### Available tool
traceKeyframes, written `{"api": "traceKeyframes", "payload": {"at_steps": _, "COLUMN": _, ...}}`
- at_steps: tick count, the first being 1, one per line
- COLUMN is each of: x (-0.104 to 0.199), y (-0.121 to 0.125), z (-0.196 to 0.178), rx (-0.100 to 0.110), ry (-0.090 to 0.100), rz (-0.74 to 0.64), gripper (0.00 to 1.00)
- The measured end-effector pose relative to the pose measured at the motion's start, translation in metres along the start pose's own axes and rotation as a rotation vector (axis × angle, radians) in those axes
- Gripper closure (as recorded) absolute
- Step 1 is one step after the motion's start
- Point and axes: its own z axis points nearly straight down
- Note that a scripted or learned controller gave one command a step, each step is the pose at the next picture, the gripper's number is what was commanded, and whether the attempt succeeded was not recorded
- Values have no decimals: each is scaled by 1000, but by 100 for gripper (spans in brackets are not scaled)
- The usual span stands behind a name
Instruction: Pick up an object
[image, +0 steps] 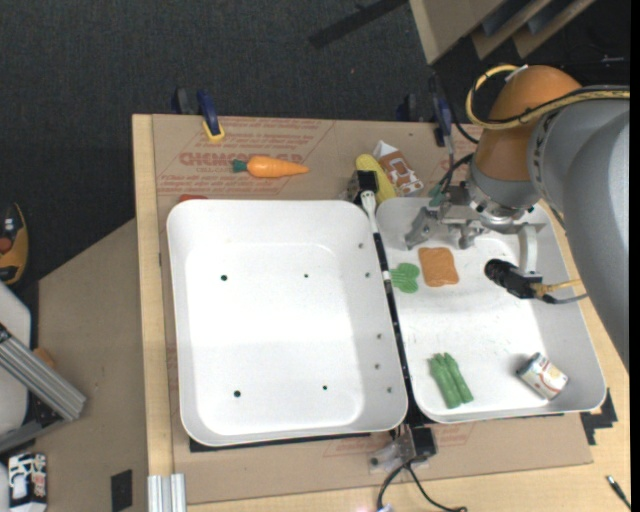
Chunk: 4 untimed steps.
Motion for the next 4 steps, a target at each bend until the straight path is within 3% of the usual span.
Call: {"api": "traceKeyframes", "payload": {"at_steps": 4, "x": 15, "y": 0, "z": 0, "rx": 2, "ry": 1, "rz": -1, "gripper": 0}}
